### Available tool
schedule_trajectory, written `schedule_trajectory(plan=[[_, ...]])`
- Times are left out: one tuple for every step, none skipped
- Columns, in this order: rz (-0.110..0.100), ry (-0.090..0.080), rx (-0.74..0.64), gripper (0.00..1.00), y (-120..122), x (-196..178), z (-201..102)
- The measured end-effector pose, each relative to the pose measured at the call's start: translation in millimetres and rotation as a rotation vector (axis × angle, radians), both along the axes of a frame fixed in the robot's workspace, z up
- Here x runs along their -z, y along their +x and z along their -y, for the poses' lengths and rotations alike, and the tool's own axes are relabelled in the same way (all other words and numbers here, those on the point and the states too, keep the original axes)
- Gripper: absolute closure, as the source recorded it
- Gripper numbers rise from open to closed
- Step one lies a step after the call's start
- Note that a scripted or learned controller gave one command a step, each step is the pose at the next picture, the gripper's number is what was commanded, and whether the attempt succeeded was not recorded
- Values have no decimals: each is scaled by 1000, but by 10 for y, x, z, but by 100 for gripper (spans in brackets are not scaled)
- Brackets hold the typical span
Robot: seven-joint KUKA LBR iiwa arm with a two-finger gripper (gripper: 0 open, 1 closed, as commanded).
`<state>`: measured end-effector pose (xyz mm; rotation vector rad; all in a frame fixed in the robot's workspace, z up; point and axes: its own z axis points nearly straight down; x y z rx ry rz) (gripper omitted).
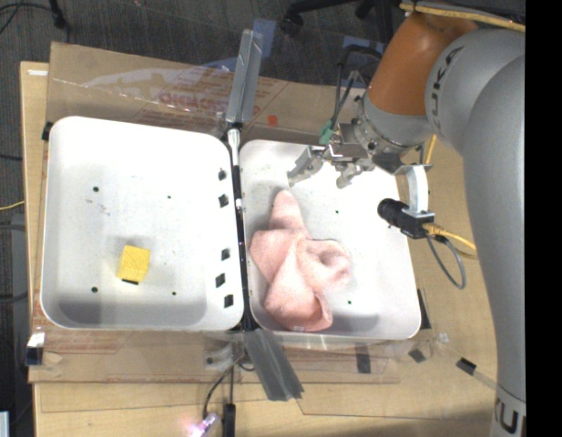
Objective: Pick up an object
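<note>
The grey arm with the orange band point(463, 89) is reaching over the right-hand shallow white bin point(390, 280), and its two-finger gripper point(324, 173) is hanging with jaws spread and nothing between them, just above the crumpled pink cloth point(299, 267). The approach step seems underway; next, descending onto the cloth's upper tip. A small yellow sponge block point(134, 264) is lying in the left bin point(80, 153).

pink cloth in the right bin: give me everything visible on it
The pink cloth is a soft, fuzzy-looking fabric, pale pink, crumpled into a loose heap with folds and a narrower flap running up toward the top of the view. It lies on the floor of the right bin, in its left half, its left edge close against the wall by the divider between the bins. The gripper sits above its upper tip, fingers spread, nothing between them, apparently not touching the fabric. Nothing else rests on it.
</note>
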<state>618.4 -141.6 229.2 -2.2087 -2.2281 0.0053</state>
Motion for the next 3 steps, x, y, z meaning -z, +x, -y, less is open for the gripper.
schedule_trajectory(plan=[[0,0,5,0,-47,-178,-444],[0,-2,31,0,-401,-55,-562],[2,-1,-34,0,-181,1378,45]])
